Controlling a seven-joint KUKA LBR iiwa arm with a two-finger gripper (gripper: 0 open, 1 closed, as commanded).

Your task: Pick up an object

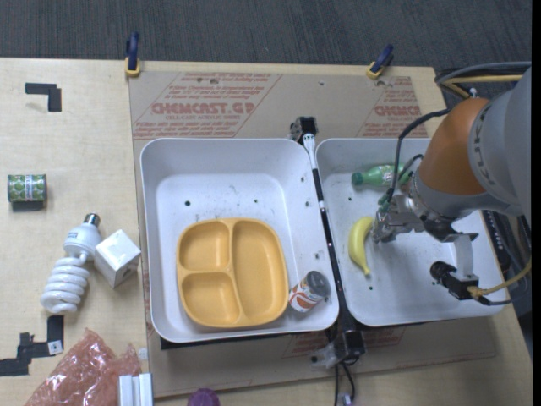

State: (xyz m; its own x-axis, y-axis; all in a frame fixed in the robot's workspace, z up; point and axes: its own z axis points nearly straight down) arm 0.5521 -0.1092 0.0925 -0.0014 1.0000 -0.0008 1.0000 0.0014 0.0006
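A yellow banana (pixel 362 245) lies in the right bin (pixel 414 307), near its left wall. A green bottle (pixel 376 176) lies on its side at the back of that bin. My gripper (pixel 386 227) reaches down into the right bin just right of the banana's upper end, close to it or touching it. The grey wrist and orange band (pixel 452 155) hang over the bin's right half and hide part of its floor.
The left bin (pixel 161 227) holds a yellow divided plate (pixel 232 271) and a small tipped can (pixel 309 292) at its front right corner. On the bench to the left lie a spiral light bulb (pixel 69 265), a white cube (pixel 117 257), a green can (pixel 27 189) and a red mesh bag (pixel 80 370).
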